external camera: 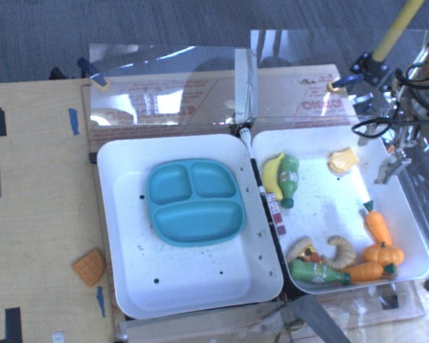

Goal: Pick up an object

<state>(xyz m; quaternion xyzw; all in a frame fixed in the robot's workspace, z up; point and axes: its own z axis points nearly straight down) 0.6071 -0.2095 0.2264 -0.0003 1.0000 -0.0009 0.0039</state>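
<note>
The claw [389, 169] hangs at the right white plastic bin's [420, 241] upper right rim; whether it is open or closed cannot be told. The nearest candidate, a pale yellow shell-shaped toy [342, 161], lies isolated. Centre over it and descend vertically before closing.

Toy food in right bin [420, 251]
Banana [272, 174] + green bottle [288, 178] touching, upper left; shell [342, 161] upper middle; carrot [378, 227], pumpkin [384, 253], croissant [342, 250], 2nd green bottle [315, 272] clustered near front.
</note>
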